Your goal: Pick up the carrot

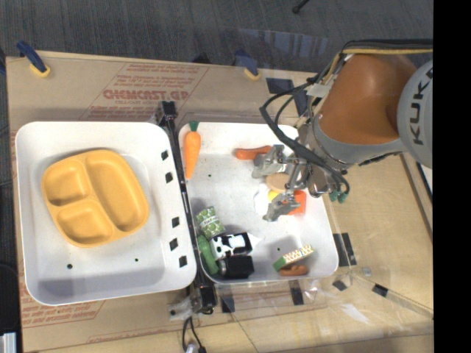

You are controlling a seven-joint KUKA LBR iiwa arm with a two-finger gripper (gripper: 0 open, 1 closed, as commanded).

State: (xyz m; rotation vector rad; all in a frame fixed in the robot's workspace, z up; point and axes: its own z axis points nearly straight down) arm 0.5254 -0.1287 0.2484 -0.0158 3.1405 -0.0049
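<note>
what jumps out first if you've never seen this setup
The yellow tray with its three compartments dominates the left bin. In the right bin, the carrot lies against the upper left wall, while the arm, with its big orange band, comes in from the right and puts its gripper over small toys near the bin's right side, well away from the carrot.

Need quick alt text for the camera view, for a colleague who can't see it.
The carrot lies at the top left corner of the right bin, apart from the gripper, which hangs over that bin's right side among small toy foods. The left bin holds a yellow divided tray.
</note>
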